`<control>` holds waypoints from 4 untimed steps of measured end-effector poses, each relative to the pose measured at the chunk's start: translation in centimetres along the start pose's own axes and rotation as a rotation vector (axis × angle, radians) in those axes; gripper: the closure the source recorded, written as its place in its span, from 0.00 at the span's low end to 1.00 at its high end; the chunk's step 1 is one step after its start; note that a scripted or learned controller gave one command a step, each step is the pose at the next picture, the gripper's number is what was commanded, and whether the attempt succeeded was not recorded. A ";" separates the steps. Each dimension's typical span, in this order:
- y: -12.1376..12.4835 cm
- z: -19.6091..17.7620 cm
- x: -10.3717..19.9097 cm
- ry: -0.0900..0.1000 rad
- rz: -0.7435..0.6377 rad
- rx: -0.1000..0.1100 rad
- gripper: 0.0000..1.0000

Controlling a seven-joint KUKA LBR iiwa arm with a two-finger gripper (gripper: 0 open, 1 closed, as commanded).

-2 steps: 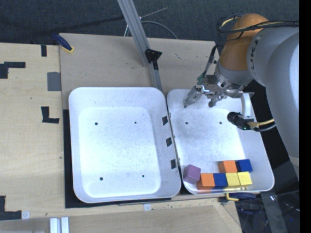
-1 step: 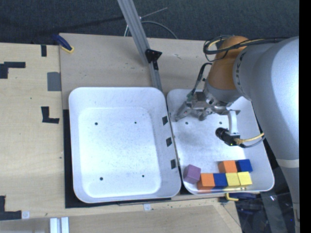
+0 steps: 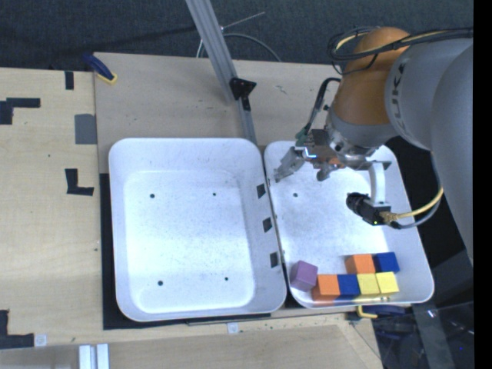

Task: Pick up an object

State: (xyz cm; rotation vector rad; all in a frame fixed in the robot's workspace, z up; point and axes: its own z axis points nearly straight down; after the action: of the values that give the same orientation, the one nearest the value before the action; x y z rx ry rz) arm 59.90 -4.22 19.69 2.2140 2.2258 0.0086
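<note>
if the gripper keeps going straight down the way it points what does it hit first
Probably the bare floor of the right bin: the gripper hangs over its far end, while the blocks lie at the near end. Depth is unclear.

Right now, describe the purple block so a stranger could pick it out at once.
Start at the right-hand white bin, the one under the arm, and look to its near edge, where a cluster of small blocks sits. The purple block is at the cluster's left end, nearest the divide between the bins. It is the only purple one, slightly turned; its neighbours are orange, blue and yellow.

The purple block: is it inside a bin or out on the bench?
Inside. The purple block lies in the right bin, at its near-left corner.
</note>
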 end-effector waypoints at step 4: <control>-11.4 0.5 11.3 -0.004 0.007 0.010 0.00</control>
State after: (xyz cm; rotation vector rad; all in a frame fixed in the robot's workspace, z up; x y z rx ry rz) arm 48.43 6.99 19.16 2.2241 2.2213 -0.0068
